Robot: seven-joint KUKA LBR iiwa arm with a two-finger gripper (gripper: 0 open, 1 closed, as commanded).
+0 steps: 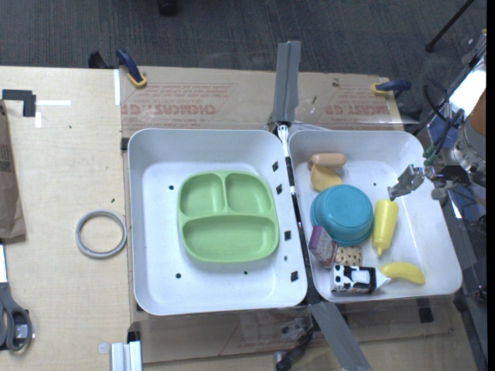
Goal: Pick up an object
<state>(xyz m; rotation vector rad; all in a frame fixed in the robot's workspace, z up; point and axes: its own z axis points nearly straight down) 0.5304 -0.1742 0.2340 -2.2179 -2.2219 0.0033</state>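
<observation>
1. We see the gripper (407, 181) at the right bin's (433, 280) right side, fingers spread, holding nothing
2. The yellow bottle (384, 224) stands lengthwise, just below-left of it

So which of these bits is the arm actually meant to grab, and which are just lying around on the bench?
Candidates for picking, all in the right bin:
- blue bowl
- yellow bottle
- banana
- black-and-white cow toy
- the gripper hangs above this bin

Just lying about:
- green divided plate, alone in the left bin
- grey ring
- scissors
</observation>
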